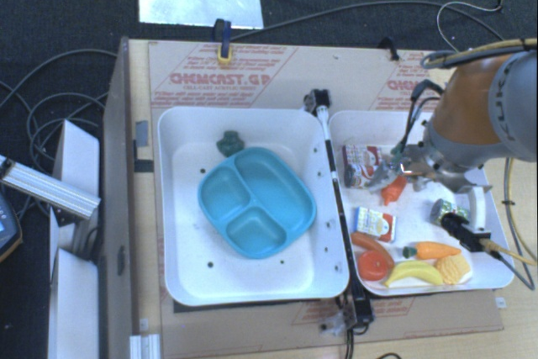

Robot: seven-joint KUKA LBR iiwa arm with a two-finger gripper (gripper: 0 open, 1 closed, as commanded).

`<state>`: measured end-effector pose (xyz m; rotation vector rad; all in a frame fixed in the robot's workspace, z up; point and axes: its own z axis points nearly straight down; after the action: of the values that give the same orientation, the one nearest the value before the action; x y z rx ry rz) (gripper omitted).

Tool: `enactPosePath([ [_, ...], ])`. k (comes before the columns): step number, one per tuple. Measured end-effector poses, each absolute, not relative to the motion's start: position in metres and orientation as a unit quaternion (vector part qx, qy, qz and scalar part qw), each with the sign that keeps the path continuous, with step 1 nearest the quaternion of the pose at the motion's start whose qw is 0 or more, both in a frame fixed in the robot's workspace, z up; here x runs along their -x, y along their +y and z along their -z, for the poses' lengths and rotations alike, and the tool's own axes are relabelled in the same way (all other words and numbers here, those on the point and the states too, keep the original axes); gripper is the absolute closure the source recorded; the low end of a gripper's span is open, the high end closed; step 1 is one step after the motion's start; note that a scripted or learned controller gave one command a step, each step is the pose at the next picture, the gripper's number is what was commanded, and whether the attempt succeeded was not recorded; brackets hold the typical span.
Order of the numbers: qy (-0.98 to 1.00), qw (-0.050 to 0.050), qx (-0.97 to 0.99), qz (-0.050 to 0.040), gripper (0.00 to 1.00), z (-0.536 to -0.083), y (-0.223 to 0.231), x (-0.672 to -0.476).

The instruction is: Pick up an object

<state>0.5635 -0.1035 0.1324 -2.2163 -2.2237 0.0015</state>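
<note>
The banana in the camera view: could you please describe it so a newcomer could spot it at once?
Start at the right-hand white bin, where the arm reaches in, and go to its near edge. The banana lies there, curved and yellow, between a red tomato and a pale orange round fruit, beneath a carrot.

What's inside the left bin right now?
The left bin holds a blue divided plate and a small dark green object just behind it. Whatever lies under the plate is covered.
</note>
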Motion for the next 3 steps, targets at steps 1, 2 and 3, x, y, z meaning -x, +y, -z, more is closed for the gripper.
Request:
enactPosePath([
  [1, -0.708, -0.001, 0.706, 0.0009, 1.0, -0.144, -0.104, -0.565],
  [2, -0.708, -0.001, 0.706, 0.0009, 1.0, -0.185, -0.075, -0.561],
  [3, -0.708, -0.001, 0.706, 0.0007, 0.0, -0.184, -0.075, -0.561],
])
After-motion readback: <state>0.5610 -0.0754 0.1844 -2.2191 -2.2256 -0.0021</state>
